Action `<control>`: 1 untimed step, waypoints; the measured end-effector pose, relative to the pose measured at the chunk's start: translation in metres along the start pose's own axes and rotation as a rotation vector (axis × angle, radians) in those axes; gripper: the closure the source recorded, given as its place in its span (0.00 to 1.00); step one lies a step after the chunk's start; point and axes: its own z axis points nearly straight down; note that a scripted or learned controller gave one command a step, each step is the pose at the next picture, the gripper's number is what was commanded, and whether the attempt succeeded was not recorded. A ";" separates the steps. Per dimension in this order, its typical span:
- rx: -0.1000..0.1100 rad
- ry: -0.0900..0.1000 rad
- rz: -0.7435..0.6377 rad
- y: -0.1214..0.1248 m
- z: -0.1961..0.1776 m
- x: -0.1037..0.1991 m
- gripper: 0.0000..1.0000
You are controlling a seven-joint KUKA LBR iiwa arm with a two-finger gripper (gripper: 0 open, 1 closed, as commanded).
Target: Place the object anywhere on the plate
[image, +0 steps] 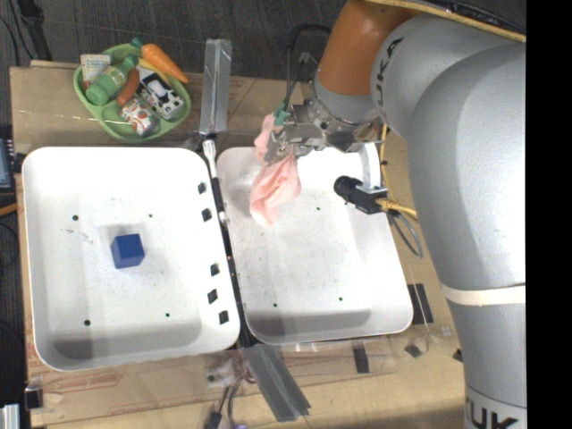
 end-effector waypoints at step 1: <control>-0.004 -0.001 -0.007 0.001 -0.017 0.001 1.00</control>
